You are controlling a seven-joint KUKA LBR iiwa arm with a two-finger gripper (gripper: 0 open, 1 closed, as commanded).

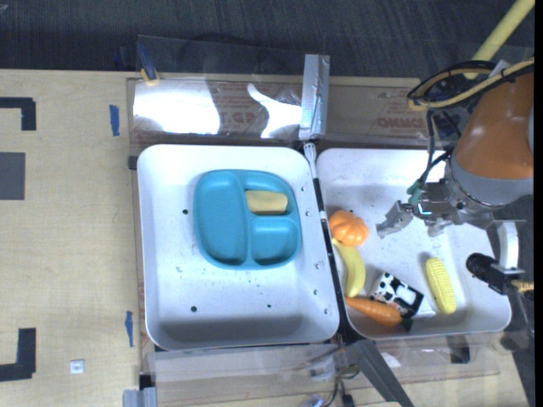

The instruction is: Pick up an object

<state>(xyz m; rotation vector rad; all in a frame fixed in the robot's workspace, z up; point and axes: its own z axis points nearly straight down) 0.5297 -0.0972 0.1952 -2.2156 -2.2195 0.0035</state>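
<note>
Over the right bin, in the camera view, the tool hovers with nothing between its fingers; whether they are spread I cannot tell. Just beside its tip lies the orange fruit, below that the banana and carrot. The corn cob (likely light, stiff plastic, bumpy rather than slick) looks best gripped across its middle.

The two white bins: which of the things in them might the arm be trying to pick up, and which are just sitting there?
Candidates, in the right bin near the gripper:
pumpkin
banana
carrot
black-and-white toy
corn cob

Lying about, in the left bin:
blue divided plate
yellow piece on it
</note>
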